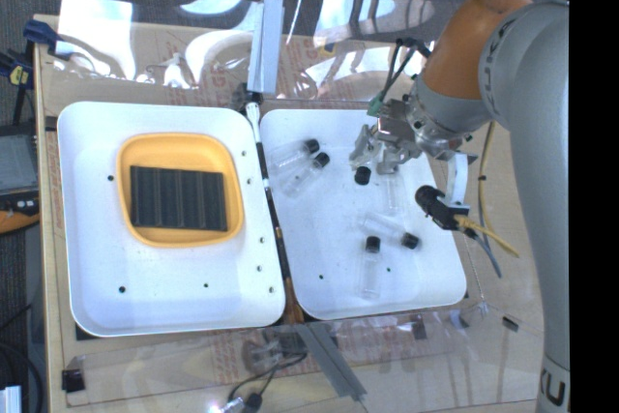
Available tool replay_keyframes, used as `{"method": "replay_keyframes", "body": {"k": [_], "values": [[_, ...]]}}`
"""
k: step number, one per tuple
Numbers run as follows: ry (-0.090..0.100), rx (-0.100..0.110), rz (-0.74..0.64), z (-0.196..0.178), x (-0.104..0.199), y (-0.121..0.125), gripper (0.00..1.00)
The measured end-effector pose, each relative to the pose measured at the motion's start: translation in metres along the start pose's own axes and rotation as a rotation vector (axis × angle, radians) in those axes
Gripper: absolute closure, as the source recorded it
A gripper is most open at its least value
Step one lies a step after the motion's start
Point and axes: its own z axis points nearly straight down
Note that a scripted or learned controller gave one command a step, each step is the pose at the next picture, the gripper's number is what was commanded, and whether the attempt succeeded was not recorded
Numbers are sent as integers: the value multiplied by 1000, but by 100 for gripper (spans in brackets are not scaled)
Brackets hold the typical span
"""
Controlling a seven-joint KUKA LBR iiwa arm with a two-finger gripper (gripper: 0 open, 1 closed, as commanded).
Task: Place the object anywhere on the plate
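Note:
A yellow plate [179,189] with a dark ribbed insert rests in the left bin [87,276]. Several clear vials with black caps lie scattered in the right bin [435,280]. Two vials [295,160] lie near its upper left, and two more [372,256] lie near its lower middle. My gripper [379,153] hangs low over the upper part of the right bin. A black-capped vial [363,175] lies just below and left of it. The wrist hides what is directly under the gripper.
The bin walls meet along a ridge [269,208] between plate and vials. A clear plastic shield [193,44] stands behind both bins. A black and yellow cable [455,213] hangs by the right bin's right rim.

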Motion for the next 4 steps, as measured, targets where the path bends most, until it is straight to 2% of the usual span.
{"method": "replay_keyframes", "body": {"k": [1, 2, 3, 4], "values": [[-1, 3, -109, 18, 43, -23, 100], [-1, 5, -275, 19, 70, -38, 100], [-2, -1, -531, 20, 132, -35, 100], [-2, -2, -530, 20, 131, -35, 0]]}}
